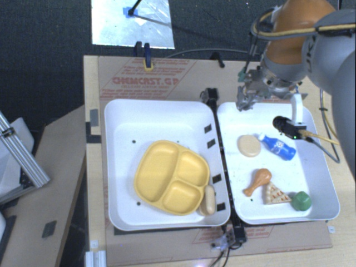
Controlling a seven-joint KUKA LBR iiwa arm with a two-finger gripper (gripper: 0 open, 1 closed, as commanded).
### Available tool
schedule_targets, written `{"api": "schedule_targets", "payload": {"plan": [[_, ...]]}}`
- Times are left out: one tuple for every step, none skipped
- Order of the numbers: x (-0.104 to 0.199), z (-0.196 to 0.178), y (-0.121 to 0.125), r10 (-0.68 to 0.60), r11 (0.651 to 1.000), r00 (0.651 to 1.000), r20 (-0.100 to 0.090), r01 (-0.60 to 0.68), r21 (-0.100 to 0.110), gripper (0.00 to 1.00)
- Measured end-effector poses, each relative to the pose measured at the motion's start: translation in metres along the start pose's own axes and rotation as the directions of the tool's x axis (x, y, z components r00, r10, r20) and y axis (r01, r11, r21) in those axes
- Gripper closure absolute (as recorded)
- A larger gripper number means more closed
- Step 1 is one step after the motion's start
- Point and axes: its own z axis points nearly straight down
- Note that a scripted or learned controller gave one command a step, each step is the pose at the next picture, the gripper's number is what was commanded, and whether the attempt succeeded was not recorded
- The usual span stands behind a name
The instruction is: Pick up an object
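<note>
The arm (pixel 328 32) ran off the right edge behind the claw (pixel 245 103), whose fingers were too small and blurred to read. Far left of the claw, a metal rail (pixel 19 154) was cut by the left edge. The blue bottle's (pixel 278 146) label was illegible.

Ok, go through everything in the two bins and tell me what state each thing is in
yellow tray: flat, compartments bare
bread roll: against tray's edge
round cookie: flat
blue bottle: on its side
drumstick: lying down
pizza slice: flat
green block: beside pizza slice
gripper: above right bin's far edge
</note>
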Motion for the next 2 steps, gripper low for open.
{"api": "schedule_targets", "payload": {"plan": [[0.052,0.002,-0.016,0.000,1.000,1.000,0.000,0.000,0.002,1.00],[0.108,-0.010,-0.020,-0.001,1.000,1.000,-0.001,0.001,0.000,1.00]]}}
